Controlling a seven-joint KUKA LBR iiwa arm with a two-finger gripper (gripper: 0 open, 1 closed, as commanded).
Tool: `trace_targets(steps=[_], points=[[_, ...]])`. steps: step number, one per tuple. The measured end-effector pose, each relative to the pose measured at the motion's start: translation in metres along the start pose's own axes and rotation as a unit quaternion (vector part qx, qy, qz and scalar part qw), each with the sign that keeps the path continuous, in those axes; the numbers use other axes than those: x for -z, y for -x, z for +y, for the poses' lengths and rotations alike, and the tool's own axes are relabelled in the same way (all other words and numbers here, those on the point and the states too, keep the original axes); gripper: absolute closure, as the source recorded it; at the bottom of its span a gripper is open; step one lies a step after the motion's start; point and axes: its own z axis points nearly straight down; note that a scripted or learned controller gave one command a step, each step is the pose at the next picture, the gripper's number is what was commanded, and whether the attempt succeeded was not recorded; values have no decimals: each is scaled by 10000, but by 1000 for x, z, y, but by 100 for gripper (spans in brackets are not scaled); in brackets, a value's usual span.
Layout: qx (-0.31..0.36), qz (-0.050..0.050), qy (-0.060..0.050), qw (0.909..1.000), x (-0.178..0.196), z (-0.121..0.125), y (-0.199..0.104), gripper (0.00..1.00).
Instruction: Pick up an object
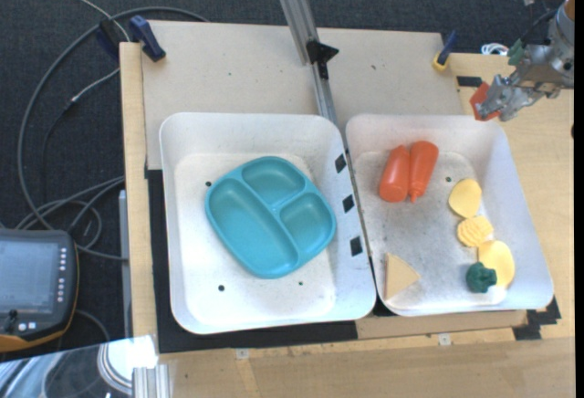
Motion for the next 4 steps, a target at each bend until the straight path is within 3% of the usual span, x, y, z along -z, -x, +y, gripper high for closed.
trace_targets(steps=[1,4], points=[[8,42,-95,9999,-8,-16,-60,100],[21,46,-131,9999,-21,-86,-211,100]])
